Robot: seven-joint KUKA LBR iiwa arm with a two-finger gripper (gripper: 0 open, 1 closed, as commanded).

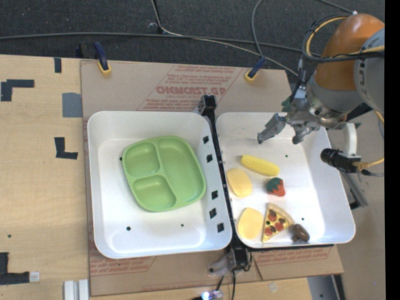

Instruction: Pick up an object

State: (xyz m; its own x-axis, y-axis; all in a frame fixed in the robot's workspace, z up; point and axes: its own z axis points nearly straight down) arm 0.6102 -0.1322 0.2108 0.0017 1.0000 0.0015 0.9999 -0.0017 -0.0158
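The end effector (284, 132) hangs over the back of the right bin (325, 195), its two fingers spread wide with nothing between them. The toys sit nearer the front: a corn cob (259, 165) closest to it, a strawberry (275, 186) just beyond, a pale yellow round piece (239, 182) to the left by the divider, then a second yellow piece (250, 224), a pizza slice (275, 222) touching it, and a small brown lump (300, 233) in the front corner. The left bin (103, 186) holds a green tray (164, 172) (not much of a target, I'd say, being flat and broad).

From where I stand, the trouble is crowding. The corn looks the likeliest pick, but it lies at a slant, and fingers closing along its length instead of across it would roll it away or pinch only an end. The strawberry sits near enough that one finger could land on it and shove both aside. The pizza and its yellow neighbour are flat and pressed together, so the fingers may skate over them or drag both. The round piece lies close to the divider, leaving little room for a finger on that side. A descent stopped too high closes on air.
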